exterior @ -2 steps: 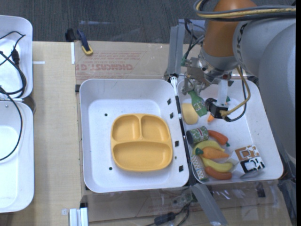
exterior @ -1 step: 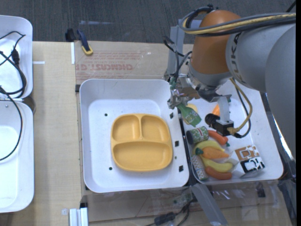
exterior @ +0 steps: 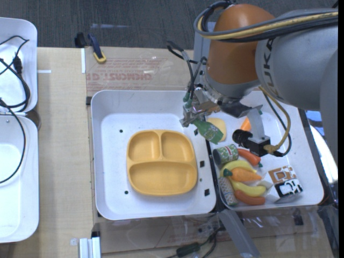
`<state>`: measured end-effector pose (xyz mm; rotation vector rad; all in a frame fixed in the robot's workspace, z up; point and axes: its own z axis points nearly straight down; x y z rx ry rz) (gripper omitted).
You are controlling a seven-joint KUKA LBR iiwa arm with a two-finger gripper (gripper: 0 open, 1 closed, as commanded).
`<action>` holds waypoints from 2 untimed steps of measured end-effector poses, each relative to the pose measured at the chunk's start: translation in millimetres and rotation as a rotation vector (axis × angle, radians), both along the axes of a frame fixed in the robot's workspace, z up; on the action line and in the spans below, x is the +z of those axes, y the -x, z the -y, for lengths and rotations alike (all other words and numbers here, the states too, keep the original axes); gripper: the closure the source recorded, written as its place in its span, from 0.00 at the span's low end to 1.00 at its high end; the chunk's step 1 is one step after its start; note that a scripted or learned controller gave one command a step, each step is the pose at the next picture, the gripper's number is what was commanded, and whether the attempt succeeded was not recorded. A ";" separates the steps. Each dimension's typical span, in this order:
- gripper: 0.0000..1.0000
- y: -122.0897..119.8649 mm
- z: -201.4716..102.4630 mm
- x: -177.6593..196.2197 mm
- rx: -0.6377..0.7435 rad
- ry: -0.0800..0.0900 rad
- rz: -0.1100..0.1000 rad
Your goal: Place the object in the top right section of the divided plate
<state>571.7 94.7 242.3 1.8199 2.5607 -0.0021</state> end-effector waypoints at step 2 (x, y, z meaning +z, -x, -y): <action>1.00 11.0 33.9 -32.3 0.985 -0.002 0.000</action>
